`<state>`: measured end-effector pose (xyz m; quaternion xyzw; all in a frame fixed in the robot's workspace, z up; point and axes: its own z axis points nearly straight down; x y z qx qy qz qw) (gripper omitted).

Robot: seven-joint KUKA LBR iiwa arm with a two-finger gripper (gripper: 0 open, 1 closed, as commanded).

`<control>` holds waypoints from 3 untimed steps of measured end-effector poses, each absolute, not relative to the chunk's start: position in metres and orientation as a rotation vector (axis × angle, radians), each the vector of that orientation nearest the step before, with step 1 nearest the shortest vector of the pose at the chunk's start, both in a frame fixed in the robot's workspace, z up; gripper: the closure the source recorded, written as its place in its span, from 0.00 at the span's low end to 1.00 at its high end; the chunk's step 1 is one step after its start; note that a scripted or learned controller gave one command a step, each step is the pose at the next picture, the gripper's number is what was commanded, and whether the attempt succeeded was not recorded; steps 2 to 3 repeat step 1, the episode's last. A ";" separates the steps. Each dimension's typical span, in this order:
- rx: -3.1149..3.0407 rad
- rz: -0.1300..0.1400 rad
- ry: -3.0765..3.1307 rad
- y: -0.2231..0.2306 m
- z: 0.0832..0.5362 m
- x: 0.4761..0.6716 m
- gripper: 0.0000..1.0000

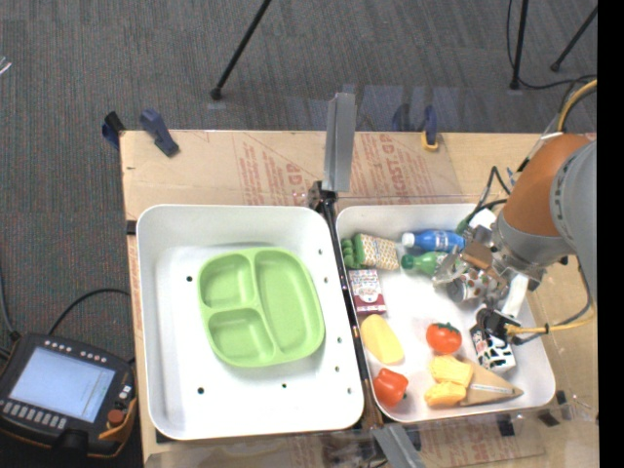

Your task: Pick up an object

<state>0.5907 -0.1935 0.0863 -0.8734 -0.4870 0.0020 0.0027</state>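
Currently, camera view: the arm (556, 203) is reaching in over the desk's (244, 169) right edge, with the gripper (466, 279) sitting low in the right bin (531, 354), near its far-right part. It is hanging just beside the blue bottle (434, 240) and green bottle (425, 259). Can't tell how the gripper is set or whether anything is in it; that area is cluttered and blurred.

Candidate objects are all lying on the right bin's floor: tomato (444, 337), yellow block (381, 339), red pepper (390, 386), cheese wedge (468, 380), small carton (366, 291), cow-print carton (494, 349). The left bin (161, 261) is holding a green divided plate (261, 306).

Judging progress: nothing is looking lifted, so the pick is reading as not yet done. Grasp and lift are remaining.
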 end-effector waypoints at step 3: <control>-2.717 0.002 -1.557 -0.198 0.086 0.587 0.00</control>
